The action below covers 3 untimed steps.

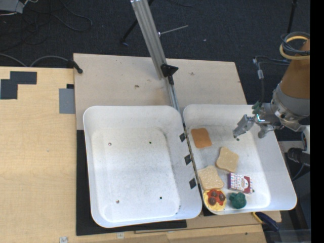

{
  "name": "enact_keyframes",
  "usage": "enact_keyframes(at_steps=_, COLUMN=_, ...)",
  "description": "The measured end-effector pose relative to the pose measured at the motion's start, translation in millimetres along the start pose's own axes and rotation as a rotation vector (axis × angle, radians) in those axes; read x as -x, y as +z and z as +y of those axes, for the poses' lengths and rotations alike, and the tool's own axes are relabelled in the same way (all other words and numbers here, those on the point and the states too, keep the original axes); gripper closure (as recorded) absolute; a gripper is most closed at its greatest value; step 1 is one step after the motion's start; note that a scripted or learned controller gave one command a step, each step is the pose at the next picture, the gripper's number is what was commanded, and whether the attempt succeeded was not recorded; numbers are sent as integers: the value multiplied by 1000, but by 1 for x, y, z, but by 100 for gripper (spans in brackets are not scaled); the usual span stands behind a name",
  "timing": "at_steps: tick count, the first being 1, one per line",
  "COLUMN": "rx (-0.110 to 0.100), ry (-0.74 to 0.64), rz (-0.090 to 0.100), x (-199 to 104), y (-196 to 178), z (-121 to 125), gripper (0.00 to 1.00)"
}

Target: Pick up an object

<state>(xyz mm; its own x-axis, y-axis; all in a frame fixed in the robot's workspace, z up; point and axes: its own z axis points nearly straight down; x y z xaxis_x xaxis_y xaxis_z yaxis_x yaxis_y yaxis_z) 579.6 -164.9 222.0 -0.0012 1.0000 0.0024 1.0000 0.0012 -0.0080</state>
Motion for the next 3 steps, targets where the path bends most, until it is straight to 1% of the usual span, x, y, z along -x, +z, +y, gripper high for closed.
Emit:
enact_keyframes(at_steps=1, rx=5, ry=1, rz=-1, x=0, y=-3, z=1, gripper=0)
enact_keyframes(at_steps=2, rx=-1, ry=0, rz=0, x=-5, y=61, z=-2, gripper=0)
enact_keyframes(at_steps=3, rx=-2, ry=1, rz=0, x=-7, y=125, z=-7, gripper=0)
